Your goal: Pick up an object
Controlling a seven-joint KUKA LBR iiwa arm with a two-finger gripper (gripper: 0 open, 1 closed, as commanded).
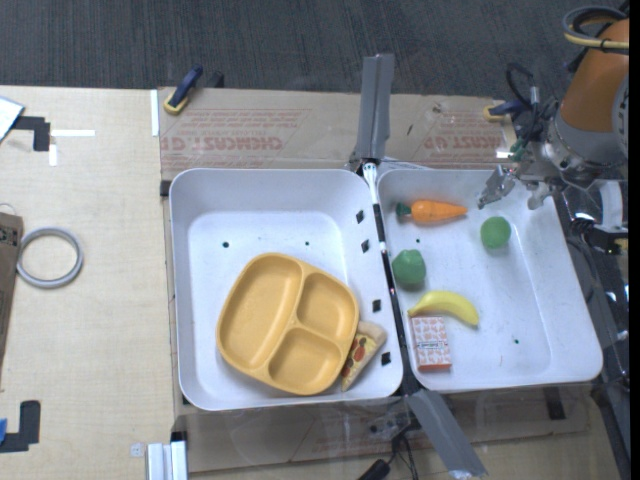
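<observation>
On the far left of the surface (90,368) lies a roll of tape (48,256), well apart from both bins. The left bin (200,198) holds a yellow divided plate (288,323) with a slice of toy pizza (365,353) tucked against its right edge. The right bin (570,318) holds the candidates for picking: a carrot (437,211) near the back wall, a dark green vegetable (408,268) beside the divider, a banana (446,307) below it, a small red-and-white box (431,345) near the front, and a green ball (495,233) toward the right. The gripper (512,186) hovers over the bin's back right corner, above and just right of the carrot; I cannot tell whether the jaws are spread or pressed together, and nothing shows between them. The likely trouble: the carrot and ball sit near the walls, so a descent could clip the rim, and the round ball could roll away from a slightly off-centre pinch.
</observation>
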